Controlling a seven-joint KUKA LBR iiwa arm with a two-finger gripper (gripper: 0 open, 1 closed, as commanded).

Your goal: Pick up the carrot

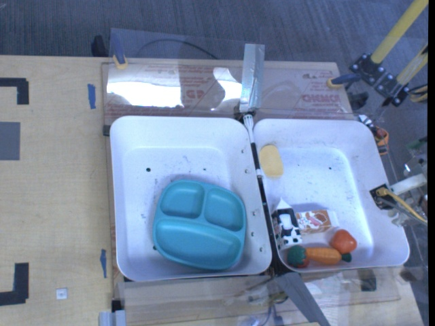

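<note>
The pale wooden bench runs out toward 9 o'clock, with grey carpet beyond it at 12 o'clock. The left bin holds a teal divided tray toward its 6 o'clock side. In the right bin, a printed packet lies near 6 o'clock. The carrot lies flat just below it against the front wall, its green end pointing to 9 o'clock. A red-orange tomato touches the carrot at 2 o'clock, and a pale yellow piece sits at 10 o'clock. Whether the gripper grasps anything cannot be told.
</note>
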